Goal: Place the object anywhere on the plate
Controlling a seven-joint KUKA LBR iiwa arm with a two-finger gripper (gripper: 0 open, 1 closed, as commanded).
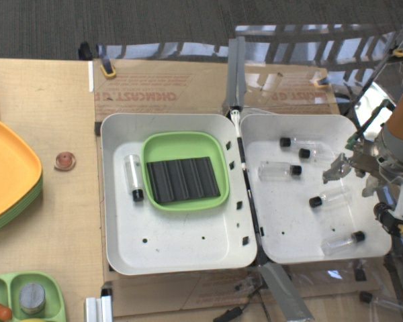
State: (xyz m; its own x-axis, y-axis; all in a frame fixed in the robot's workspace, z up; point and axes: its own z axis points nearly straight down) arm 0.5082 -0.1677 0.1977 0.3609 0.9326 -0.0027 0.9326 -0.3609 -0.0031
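Hovering over the right bin (255, 180), the gripper (352, 170) hangs with jaws apart, nothing between them.
Vials (280, 172) lie scattered below; the green plate (185, 141) waits in the left bin (114, 200).

From my station I see dark grey carpet (188, 12) across the top of the view, and below it a light wooden bench (47, 113) covered in the middle by flattened brown cardboard (161, 89) with red lettering. On the bench's left side I note a stack of orange trays (7, 173), a small reddish disc (65, 160) and, at the bottom corner, a green divided tray (13, 294). A grey metal frame (309, 42) stands behind the bench at upper right; lighting is even and diffuse.
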